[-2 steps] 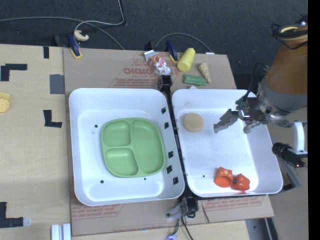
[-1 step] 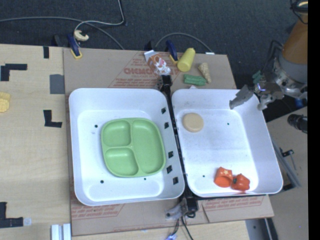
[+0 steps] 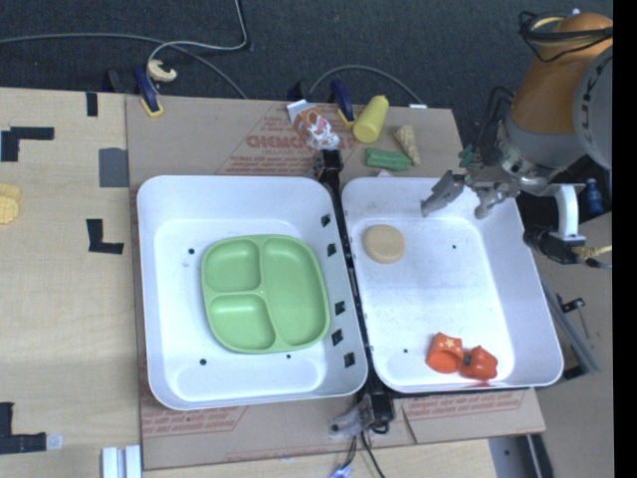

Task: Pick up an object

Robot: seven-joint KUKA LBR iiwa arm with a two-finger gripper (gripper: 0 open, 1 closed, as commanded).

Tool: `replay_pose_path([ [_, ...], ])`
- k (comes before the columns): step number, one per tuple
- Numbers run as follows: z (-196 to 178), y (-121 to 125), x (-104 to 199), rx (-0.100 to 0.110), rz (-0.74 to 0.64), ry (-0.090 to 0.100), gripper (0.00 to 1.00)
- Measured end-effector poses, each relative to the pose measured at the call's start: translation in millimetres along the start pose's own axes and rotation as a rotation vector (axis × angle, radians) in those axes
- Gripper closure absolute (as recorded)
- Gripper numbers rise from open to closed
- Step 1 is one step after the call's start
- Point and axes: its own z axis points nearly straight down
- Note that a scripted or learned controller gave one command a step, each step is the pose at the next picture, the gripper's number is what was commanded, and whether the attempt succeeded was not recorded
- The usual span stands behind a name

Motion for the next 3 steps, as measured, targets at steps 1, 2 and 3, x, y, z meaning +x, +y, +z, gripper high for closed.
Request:
replay_pose_path([
  [1,98.6,30.1,35.5,0.001,0.0,0.0,0.0],
  [2,127.4,30.9,54.5,-0.003,0.0,-0.002,0.0],
  [3,117.5,31.2,54.8,-0.004,-0.001,-0.002,1.0],
])
